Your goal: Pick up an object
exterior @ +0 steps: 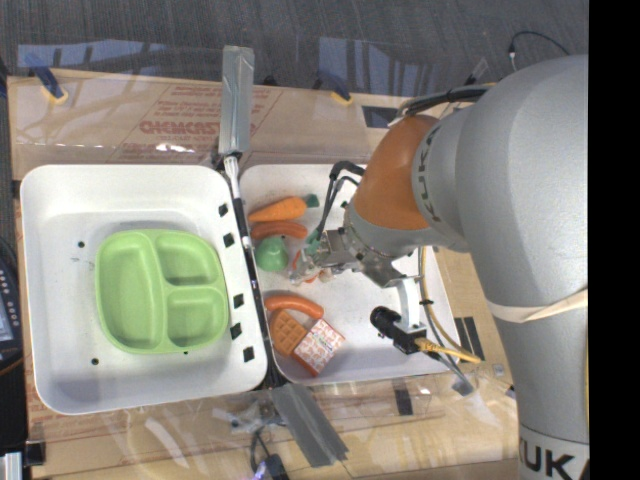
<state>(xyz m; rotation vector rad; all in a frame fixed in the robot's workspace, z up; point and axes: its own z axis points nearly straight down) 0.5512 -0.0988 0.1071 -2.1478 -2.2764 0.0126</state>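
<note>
Arm: the grey arm [520, 228] with its orange band [395, 173] reached in from the right and hung over the right bin.
Gripper: the gripper [318, 256] sat low in the right bin [300, 176], near the middle of its left half; whether it was open, closed or gripping anything I cannot tell (the wrist hid most of it).
Carrot: an orange carrot [277, 209] lay at the far left of the right bin, just beside the gripper's upper left.
Green object: a small round green piece [270, 255] lay right next to the gripper, on its left.
Red-orange piece: a sausage-like item [294, 304] lay nearer the camera, below the gripper.
Waffle and packet: an orange waffle-like piece [286, 333] touched a small printed packet [319, 345] near the bin's front-left corner.
Left bin: the left bin [60, 208] held a green divided plate [160, 290], well apart from the gripper.
Counter: both bins rested side by side on the counter [130, 118].
</note>
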